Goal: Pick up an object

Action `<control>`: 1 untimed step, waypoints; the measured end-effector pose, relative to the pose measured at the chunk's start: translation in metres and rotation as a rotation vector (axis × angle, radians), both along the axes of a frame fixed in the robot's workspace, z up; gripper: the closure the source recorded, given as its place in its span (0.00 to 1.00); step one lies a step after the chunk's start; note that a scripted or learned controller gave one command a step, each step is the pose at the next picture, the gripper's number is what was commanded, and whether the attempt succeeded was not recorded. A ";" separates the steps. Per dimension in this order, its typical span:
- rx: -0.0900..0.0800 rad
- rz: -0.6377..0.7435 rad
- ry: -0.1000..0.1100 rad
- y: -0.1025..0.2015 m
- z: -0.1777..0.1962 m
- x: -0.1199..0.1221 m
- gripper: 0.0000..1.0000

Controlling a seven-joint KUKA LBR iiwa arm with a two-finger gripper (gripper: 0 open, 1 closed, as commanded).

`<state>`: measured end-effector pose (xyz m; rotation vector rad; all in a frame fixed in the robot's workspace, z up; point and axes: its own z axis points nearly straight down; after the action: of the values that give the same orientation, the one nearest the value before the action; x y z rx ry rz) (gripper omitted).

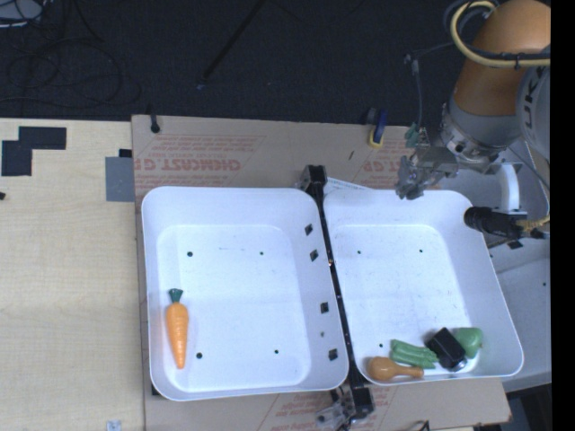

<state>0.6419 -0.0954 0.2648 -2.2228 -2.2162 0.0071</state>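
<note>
An orange toy carrot (pixel 177 330) with a green top lies near the front left of the left bin (pixel 225 206). In the front right corner of the right bin (pixel 404 241) sit a green pod-like toy (pixel 412 354), a black block (pixel 446 347), a green rounded piece (pixel 469 338) and a tan pear-shaped toy (pixel 392 369). My gripper (pixel 411 187) hangs over the back rim of the right bin, far from all of these, with nothing seen between its fingers.
Both bins rest on a cardboard sheet (pixel 234 155) on the wooden bench. A black divider clamp (pixel 316 180) runs between the bins. The arm's orange band (pixel 501 48) rises at the upper right; a black part (pixel 490 220) sticks out beside the right bin.
</note>
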 end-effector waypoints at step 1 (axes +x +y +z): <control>0.002 0.006 -0.007 0.042 0.050 0.002 1.00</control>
<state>0.6444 -0.0536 0.3146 -2.2182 -2.2259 -0.0031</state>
